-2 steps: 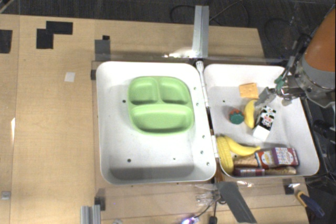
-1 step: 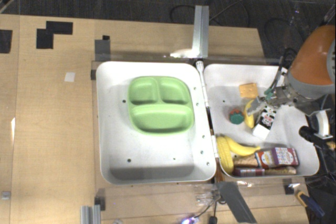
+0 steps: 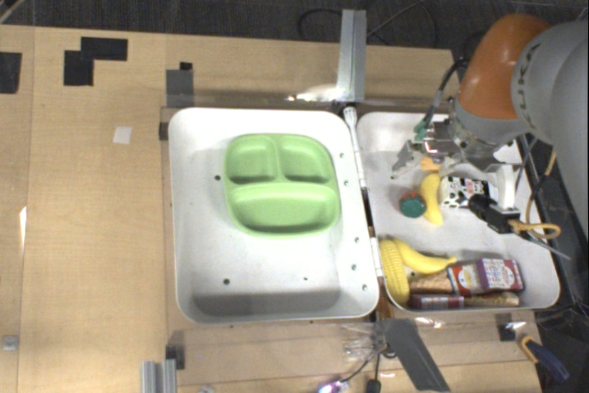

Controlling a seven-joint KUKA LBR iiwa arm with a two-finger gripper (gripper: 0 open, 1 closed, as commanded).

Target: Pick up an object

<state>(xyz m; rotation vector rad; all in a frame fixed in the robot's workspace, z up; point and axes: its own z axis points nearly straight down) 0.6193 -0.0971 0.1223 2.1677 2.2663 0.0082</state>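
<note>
End effector above banana (labels perhaps unreadable)

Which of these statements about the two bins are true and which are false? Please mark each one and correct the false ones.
1. A green divided plate lies in the left bin. True.
2. The corn cob lies in the left bin. False: it lies in the right bin, at its left wall.
3. The arm reaches over the right bin. True.
4. The green plate has one compartment. False: it has three.
5. A banana lies beside the corn cob. True.
</note>
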